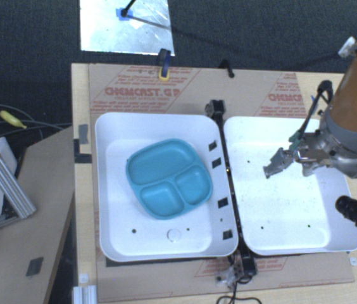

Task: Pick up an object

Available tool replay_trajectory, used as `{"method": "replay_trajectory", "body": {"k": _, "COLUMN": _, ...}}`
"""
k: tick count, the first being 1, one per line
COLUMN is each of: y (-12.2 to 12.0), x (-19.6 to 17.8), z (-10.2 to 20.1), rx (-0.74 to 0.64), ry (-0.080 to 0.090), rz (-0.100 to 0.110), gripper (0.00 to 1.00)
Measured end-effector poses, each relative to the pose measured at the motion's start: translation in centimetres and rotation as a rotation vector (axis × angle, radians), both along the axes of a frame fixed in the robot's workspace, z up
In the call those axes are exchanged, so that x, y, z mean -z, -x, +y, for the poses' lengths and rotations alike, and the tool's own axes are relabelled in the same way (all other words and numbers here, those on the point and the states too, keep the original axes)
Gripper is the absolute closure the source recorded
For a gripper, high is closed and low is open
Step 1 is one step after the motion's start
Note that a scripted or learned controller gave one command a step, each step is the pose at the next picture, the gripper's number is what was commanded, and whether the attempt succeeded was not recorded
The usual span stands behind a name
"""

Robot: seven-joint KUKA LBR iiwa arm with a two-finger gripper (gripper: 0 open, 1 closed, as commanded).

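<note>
A light blue divided plate (168, 177) lies flat in the middle of the left bin (112, 170), with three compartments facing up. My gripper (277, 164) hangs over the right bin (280, 227), in its upper middle part, pointing left toward the divider. It is well to the right of the plate and does not touch it. Nothing shows in its grasp from this angle.
A black divider strip (224, 182) with clips runs between the two bins. A small pale round thing (174, 235) lies near the left bin's front wall. The arm's grey and orange body (356, 113) looms over the right bin's far right side.
</note>
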State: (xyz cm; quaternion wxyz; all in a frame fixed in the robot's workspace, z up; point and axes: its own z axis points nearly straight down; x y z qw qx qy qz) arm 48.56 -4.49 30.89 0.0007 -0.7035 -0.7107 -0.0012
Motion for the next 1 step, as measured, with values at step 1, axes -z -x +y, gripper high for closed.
{"method": "replay_trajectory", "body": {"k": 1, "y": -2.40, "x": 0.27, "z": 15.31, "rx": -0.010, "ry": -0.003, "rz": -0.003, "gripper": 0.00}}
